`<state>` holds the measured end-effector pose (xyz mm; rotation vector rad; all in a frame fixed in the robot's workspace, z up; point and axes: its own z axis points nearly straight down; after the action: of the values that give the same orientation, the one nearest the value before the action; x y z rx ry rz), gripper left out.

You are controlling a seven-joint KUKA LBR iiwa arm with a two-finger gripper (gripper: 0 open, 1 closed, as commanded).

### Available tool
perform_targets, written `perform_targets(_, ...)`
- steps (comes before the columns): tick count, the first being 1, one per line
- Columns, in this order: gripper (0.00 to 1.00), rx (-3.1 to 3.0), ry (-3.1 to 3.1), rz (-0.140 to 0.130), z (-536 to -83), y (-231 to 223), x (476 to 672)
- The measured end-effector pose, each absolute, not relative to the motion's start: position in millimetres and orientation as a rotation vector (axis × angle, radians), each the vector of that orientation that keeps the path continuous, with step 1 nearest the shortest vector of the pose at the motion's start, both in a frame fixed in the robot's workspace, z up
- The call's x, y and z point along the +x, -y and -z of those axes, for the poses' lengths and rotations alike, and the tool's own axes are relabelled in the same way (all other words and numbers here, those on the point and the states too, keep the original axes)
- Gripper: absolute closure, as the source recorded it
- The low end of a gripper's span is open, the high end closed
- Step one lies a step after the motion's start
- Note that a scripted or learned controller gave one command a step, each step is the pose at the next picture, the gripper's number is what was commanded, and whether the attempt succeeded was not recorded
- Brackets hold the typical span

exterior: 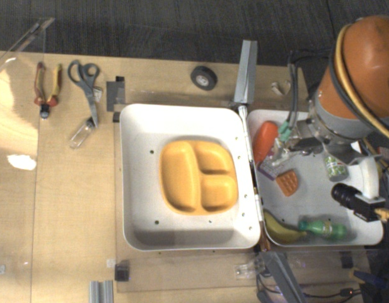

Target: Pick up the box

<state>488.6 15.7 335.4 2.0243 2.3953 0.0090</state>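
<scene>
Box [270, 166]: a small grey-purple item lying tilted in the right bin [368, 235], close to that bin's left wall. It sits just below and to the left of the gripper [290, 145], near its tip; contact between the two cannot be determined. Gripper state: cannot be told, since the wrist and cabling obscure the tip from above. The box is not seen held.

Arm [364, 74]: the grey and orange body enters from the right and covers the upper right part of the right bin.

Adjacent items in the right bin:
- Red-orange carrot-shaped item [265, 141], just above the box, along the left wall.
- Orange ridged block [287, 182], just below and right of the box.
- Small clear jar [335, 167], right of the gripper.
- Green bottle [323, 228], on its side near the bottom edge.
- Yellow banana-shaped item [280, 230], in the bottom left corner, beside the bottle.

Left bin [134, 169]: holds a yellow divided tray [198, 175] at its centre, well apart from the box.

Bench [55, 201], beyond the bins: a roll of black tape [203, 77], scissors [87, 87] and red-handled pliers [46, 87] lie along the top edge.
</scene>
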Motion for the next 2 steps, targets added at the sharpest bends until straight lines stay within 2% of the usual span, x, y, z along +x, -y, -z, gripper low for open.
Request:
perform_targets(1, 1.00, 2.409, -2.011, -0.004, -308, 17, 556.0)
perform_targets(2, 1.00, 2.819, -1.382, -0.004, -324, -5, 568.6)
